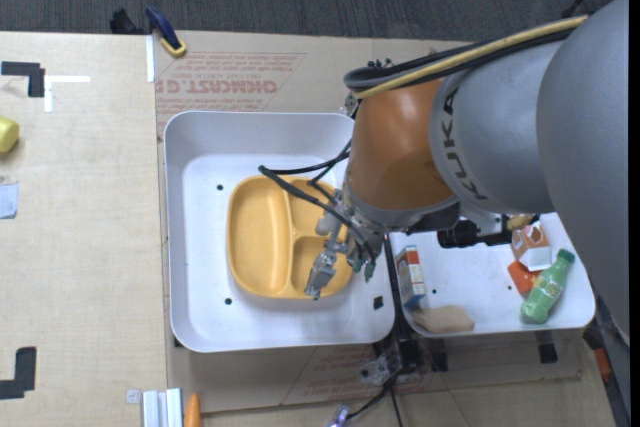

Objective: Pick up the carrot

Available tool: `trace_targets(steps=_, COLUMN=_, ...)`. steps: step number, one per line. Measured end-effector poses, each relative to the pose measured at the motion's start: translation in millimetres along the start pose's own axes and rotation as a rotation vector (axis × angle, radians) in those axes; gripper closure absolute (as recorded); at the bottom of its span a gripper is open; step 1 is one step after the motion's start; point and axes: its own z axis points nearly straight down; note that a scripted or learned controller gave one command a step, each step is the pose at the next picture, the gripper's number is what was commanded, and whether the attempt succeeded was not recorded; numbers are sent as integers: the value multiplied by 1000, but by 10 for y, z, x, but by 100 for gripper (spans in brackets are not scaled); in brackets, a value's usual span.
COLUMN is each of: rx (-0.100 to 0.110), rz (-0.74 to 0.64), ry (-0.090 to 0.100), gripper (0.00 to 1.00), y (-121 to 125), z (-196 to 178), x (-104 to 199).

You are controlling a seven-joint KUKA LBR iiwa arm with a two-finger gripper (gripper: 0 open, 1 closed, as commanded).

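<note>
carrot (518, 277) beside bottle (545, 291), arm (560, 115) lettered kuka

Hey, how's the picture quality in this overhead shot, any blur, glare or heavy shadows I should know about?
Camera view: lighting is even and soft, with no strong glare on the white bins; the arm, close to the lens, looms large and slightly soft; the gripper over the yellow divided tray is small and a little blurred; faint shadow lies under the arm across the right bin.
</note>
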Motion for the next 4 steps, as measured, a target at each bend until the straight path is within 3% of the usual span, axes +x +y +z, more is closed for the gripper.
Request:
trace_targets(steps=1, rx=-4, rz=-103, ry=-9, gripper=0, y=-54, z=478, x=-258)
trace_targets(steps=2, rx=-7, rz=-103, ry=-21, gripper=100, y=-49, z=366, x=-296)
trace_targets(steps=3, rx=-7, rz=-104, ry=-19, gripper=100, y=-48, z=285, x=-299)
trace_targets(steps=4, rx=0, rz=391, ry=-3, gripper=100, y=28, z=-76, x=-335)
